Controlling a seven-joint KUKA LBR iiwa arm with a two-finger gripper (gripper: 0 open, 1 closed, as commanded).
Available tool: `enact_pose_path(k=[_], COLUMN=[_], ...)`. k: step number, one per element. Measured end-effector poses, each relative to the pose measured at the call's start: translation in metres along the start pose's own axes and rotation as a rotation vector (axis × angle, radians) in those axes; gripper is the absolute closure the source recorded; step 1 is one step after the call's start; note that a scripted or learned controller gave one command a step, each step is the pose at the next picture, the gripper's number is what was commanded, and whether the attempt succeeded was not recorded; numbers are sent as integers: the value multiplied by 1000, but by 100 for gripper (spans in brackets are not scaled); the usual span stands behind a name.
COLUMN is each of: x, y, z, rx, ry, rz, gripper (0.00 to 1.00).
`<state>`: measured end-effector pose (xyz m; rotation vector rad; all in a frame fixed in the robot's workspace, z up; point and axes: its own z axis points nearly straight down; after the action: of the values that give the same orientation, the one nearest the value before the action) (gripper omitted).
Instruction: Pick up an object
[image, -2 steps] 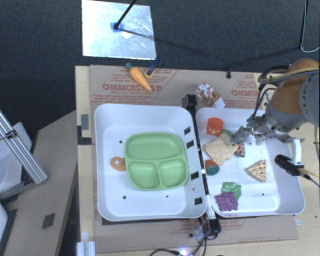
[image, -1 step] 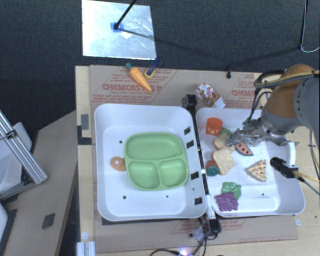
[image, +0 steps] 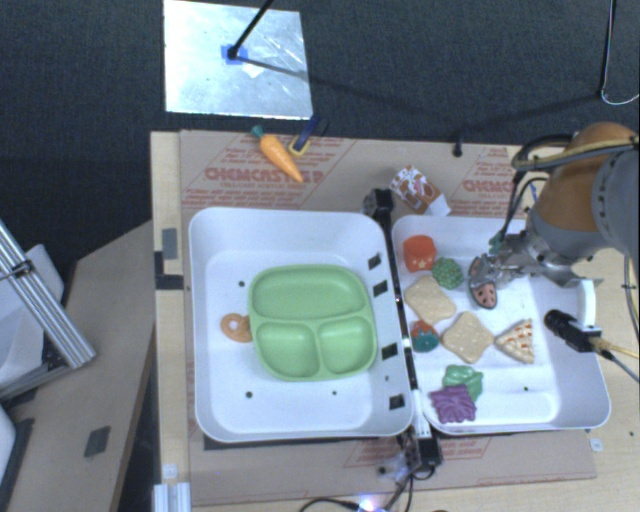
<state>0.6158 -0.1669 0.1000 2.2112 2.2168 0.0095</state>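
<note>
My gripper (image: 483, 274) hangs over the upper middle of the right bin (image: 580, 400), reaching in from the right. Directly below its tip lies a small dark red, speckled toy (image: 485, 295); whether it is gripped or just lying on the bin floor is unclear. Around it are an orange-red cube (image: 419, 252), a green broccoli piece (image: 447, 272), two toast slices (image: 429, 298) (image: 466, 337), a pizza slice (image: 518, 341), a teal and orange piece (image: 424, 337), a green toy (image: 463, 379) and a purple toy (image: 454, 404).
The left bin (image: 215, 400) holds a green divided plate (image: 309, 320) and a small orange ring (image: 236, 327). A toy carrot (image: 279, 156) and a small red-white packet (image: 415, 188) lie on the cardboard behind the bins. A black cable fitting (image: 566, 329) hangs over the right bin's right side.
</note>
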Motion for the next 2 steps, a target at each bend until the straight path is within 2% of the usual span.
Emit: enact_pose_path(k=[1,2], x=[-3,-2], y=[1,12], z=[-44,-105], rx=[6,4], ry=[2,1], rz=[0,-3], gripper=[100,100])
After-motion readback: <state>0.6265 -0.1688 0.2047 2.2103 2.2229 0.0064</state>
